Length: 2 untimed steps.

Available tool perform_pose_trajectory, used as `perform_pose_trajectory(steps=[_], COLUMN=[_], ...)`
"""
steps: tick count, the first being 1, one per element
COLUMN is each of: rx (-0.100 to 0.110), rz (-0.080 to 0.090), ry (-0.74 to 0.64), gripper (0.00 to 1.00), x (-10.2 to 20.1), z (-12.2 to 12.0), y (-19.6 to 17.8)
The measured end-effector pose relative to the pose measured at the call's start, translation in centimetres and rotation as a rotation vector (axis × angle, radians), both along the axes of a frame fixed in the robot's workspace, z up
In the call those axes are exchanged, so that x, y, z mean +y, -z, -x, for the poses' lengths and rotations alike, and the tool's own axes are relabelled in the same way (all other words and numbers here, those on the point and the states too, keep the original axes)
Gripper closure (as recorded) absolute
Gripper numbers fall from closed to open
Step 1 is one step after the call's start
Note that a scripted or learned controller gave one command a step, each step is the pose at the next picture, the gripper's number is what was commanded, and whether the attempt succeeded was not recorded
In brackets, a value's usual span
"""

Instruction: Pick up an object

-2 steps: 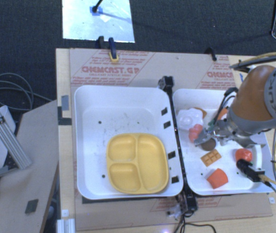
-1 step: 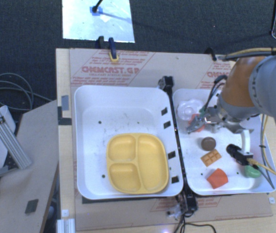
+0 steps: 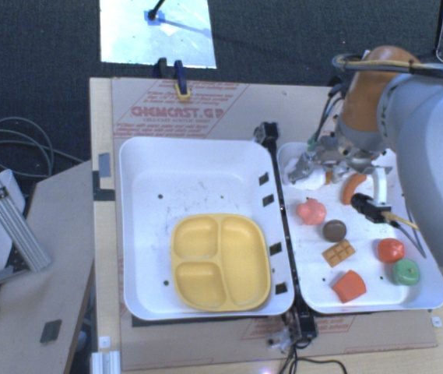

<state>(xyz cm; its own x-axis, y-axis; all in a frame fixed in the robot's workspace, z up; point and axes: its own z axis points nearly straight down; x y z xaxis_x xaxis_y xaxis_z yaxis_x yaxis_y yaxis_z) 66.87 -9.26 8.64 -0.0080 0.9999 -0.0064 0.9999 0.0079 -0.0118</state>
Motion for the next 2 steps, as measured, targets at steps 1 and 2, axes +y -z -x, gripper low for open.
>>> perform_pose_trajectory(steps=[1, 2], rx=[-0.015, -0.009], rz=[-0.008, -0.006], ry=[0.009, 0.009], gripper=[0.00, 0.00], x=[2.1, -0.6], z=[13.1, 11.9], y=[-10.4, 0.5])
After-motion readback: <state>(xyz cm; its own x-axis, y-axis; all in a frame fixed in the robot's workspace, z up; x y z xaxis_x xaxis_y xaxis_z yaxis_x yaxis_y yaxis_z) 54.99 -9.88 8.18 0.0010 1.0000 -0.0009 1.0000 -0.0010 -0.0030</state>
